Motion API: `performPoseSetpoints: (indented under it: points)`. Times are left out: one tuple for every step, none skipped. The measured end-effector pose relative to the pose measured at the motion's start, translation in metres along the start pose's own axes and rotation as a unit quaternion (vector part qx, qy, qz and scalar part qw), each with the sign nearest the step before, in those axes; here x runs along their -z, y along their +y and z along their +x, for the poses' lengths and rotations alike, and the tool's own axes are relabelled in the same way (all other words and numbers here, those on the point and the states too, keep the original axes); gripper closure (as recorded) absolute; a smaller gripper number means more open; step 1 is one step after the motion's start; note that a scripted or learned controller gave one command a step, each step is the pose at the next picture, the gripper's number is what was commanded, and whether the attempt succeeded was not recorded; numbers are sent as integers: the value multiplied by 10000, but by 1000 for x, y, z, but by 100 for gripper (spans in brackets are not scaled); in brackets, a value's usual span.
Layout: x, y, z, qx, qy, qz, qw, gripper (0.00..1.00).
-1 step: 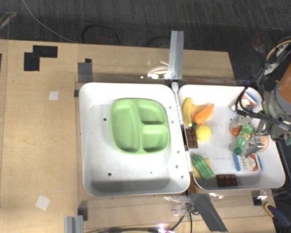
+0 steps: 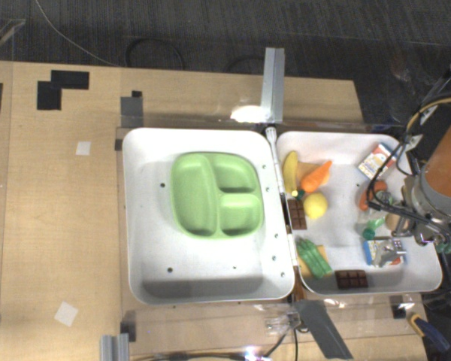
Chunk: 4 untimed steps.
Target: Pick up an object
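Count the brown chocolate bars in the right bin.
2. One chocolate bar lies against the bin's left wall, below the banana. The other chocolate bar lies near the front edge. More may be hidden under the arm.

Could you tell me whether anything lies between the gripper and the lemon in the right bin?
Nothing visible does: bare white bin floor separates the gripper, at the bin's right side, from the lemon.

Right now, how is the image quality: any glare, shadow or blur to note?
Camera view: even overhead light; a bright glare patch on the bench behind the bins; soft shadow along the left bin near its front wall and under the green tray; the small items by the gripper look smeared and hard to identify.
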State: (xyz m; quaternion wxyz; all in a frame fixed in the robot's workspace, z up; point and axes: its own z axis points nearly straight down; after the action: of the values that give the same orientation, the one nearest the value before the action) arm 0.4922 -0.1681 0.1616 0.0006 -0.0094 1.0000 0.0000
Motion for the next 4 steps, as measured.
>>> performPoseSetpoints:
  points:
    - [-60, -20, -29, 452, -101, 29, 9989, 0]
    - [-71, -5, -28, 189, -74, 27, 9998, 0]
    - [-71, -4, -27, 185, -80, 31, 9998, 0]
    - [-71, 2, -10, -526, -107, 23, 9986, 0]
